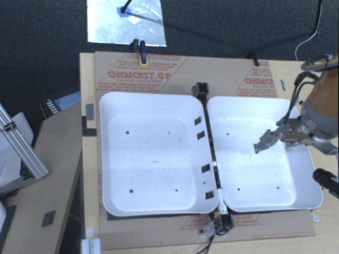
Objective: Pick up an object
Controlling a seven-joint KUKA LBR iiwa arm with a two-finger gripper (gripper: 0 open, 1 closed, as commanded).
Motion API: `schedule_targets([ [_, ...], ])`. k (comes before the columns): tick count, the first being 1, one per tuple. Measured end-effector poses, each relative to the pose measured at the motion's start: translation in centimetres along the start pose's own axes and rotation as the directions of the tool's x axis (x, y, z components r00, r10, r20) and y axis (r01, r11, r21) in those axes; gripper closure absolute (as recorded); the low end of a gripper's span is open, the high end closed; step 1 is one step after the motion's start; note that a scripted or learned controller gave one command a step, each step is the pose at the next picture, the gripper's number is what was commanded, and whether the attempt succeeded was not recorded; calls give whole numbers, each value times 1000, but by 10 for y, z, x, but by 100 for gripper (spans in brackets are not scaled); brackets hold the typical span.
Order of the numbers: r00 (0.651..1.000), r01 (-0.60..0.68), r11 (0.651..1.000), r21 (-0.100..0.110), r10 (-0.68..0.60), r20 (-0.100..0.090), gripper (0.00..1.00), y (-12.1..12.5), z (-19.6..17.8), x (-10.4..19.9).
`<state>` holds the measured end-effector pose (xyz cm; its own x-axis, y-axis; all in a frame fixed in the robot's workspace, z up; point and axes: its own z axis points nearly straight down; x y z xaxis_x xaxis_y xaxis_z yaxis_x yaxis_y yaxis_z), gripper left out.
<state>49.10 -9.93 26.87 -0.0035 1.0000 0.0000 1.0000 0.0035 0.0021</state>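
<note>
While the gripper (263,142) hung low over the right bin (249,194), right of frame centre, I could not tell whether it was clenched, and any object beneath, likely small and light, was hidden.

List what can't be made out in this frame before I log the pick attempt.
- Gripper, camera view: small and blurred over the right bin; whether it holds anything can't be told.
- Arm, camera view: cut off by the right edge, so its upper links are out of frame.
- Grey sheet beyond the bench: glare washes out its surface.
</note>
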Motion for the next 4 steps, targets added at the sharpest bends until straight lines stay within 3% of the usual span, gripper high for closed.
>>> schedule_targets([
  [1,1000,7,1000,1,-7,-2,0,139,88,53],
  [2,1000,0,1000,-2,0,0,100,138,72,49],
  [3,1000,8,1000,-1,-8,-3,100,159,85,117],
  [4,1000,6,1000,-3,-6,-3,100,179,67,160],
])
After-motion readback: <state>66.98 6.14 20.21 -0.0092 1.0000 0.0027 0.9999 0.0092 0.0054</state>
